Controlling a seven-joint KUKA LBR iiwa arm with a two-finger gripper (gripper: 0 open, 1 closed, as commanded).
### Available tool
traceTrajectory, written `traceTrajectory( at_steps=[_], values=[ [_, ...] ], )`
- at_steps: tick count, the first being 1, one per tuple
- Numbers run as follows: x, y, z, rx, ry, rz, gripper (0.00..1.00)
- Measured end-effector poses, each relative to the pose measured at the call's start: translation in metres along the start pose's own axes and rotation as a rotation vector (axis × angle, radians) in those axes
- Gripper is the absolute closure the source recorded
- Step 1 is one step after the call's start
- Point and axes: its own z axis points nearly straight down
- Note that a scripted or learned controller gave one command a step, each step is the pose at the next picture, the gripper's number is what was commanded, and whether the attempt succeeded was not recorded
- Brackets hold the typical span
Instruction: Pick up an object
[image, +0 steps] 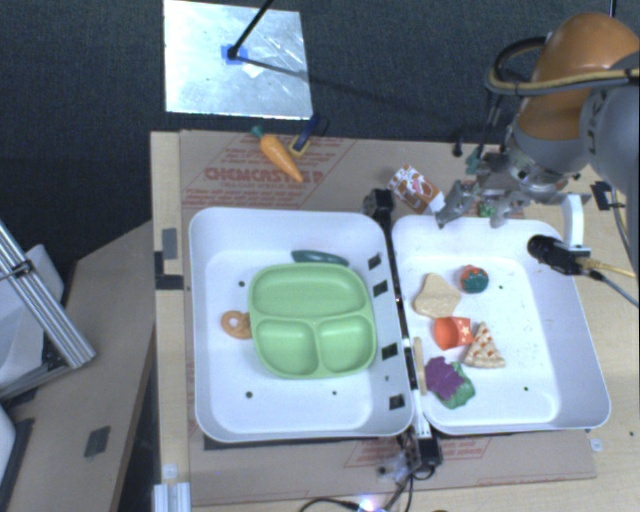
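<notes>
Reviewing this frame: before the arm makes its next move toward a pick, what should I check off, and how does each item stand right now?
1. Candidates in the right bin: ok. Bread slice, pizza slice, orange piece, purple grapes and a round red-green toy lie there.
2. Hand above a candidate: not ok; it hovers at the bin's far rim.
3. Something between the fingers: cannot tell.
4. Targets separated: not ok; the orange piece and pizza slice touch.
5. Left bin reachable items: ok; green divided plate and small pretzel.
6. Strays outside the bins: not ok; carrot and a wrapped snack lie on the bench.
</notes>
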Motion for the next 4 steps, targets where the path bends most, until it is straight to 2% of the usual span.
traceTrajectory(
  at_steps=[1, 2, 4],
  values=[
    [0.0, 0.002, -0.006, -0.01, -0.001, -0.001, 0.0],
    [-0.001, 0.004, 0.057, -0.005, 0.0, 0.0, 0.0],
    [0.001, 0.0, 0.148, -0.005, 0.0, 0.001, 0.0]
  ],
)
